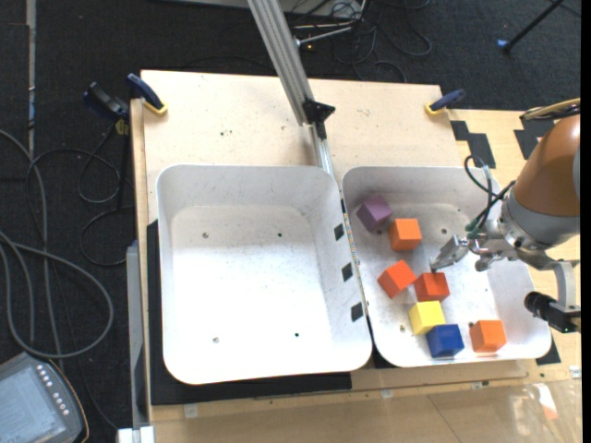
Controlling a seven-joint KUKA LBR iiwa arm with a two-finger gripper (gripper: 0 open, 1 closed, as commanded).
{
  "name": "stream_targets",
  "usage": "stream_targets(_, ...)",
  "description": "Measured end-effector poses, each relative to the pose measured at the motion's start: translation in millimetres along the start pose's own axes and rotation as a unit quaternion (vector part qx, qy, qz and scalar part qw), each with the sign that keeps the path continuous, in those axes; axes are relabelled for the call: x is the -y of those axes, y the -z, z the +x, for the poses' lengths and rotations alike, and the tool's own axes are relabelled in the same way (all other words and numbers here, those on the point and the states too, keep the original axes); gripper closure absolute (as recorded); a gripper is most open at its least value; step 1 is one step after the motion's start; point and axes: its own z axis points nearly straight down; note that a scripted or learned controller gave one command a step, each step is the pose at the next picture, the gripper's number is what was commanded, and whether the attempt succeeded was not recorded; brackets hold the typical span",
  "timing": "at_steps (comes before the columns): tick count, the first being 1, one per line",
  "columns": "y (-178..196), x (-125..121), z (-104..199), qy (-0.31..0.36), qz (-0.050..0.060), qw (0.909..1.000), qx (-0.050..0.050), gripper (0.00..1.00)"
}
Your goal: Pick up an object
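Observation:
The right bin (517, 344) holds several small blocks: a purple one (374, 212), an orange one (404, 233), another orange one (397, 277), a red-orange one (431, 286), a yellow one (426, 317), a blue one (445, 341) and an orange one (488, 335) near the front. My gripper (462, 257) hangs over the right bin's middle, just up and right of the red-orange block. Its fingers are spread, one fingertip (443, 257) pointing toward that block, and nothing sits between them.
The left bin (185, 247) stands beside the right one, their rims meeting at the centre. A slanted metal rod (282, 49) runs down to the divide between them. Clamps (148, 95) sit at the bench's back corners. The grey and orange arm (549, 183) covers the right bin's right edge.

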Motion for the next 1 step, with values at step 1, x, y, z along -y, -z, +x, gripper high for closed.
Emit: stream_targets(1, -27.5, -0.2, 0.5, -0.001, -0.002, 1.0, 0.001, 0.0)
